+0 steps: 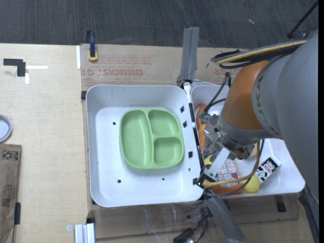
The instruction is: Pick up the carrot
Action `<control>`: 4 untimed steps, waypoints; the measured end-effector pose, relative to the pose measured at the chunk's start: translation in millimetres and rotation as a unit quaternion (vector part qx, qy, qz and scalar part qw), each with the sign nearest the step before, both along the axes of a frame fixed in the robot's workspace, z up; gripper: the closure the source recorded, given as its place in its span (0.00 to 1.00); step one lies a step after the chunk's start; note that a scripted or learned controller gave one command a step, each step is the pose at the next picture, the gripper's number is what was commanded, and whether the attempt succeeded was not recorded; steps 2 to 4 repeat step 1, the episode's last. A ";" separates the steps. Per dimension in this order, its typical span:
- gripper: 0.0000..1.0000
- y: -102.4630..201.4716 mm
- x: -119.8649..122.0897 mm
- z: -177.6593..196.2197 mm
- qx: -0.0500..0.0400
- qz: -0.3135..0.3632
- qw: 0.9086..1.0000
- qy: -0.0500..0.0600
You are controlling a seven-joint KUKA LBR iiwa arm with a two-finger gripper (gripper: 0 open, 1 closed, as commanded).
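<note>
The arm (268, 100) reaches in from the right and hangs low over the right bin (288, 184), its orange band and grey wrist covering most of that bin's left half. The gripper (215, 151) sits down among the clutter near the wall shared with the left bin (101, 151), and whether it is open or closed cannot be told from this angle, since the wrist hides its working end. The carrot (201, 128) seems to be the orange strip lying along the right bin's left wall, just beside the gripper; another orange sliver shows lower down near the front corner, and it is unclear whether that is the same thing or something else. Nothing can be seen held. A yellow piece (251, 185) lies near the front wall, a small black and white packet (266, 168) rests to its right, and a printed card (229, 172) lies under the wrist. The left bin carries a green divided plate (151, 137) well apart from all this. The main risk, as I judge it, is the tight spot: the carrot hugs the wall, so a closing grip could hit the rim or slide off the tapered shape and come up with nothing. The crowding adds a second risk, of catching the card or cable-like clutter instead.
</note>
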State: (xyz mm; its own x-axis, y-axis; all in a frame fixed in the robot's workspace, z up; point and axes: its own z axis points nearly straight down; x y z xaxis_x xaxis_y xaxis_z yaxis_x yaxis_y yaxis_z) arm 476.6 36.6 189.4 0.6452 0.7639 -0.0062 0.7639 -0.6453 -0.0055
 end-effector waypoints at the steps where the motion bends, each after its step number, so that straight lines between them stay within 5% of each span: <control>1: 1.00 -35.7 1.5 31.5 0.000 0.047 0.999 -0.002; 4: 1.00 -35.7 1.5 31.5 0.000 0.047 0.999 -0.002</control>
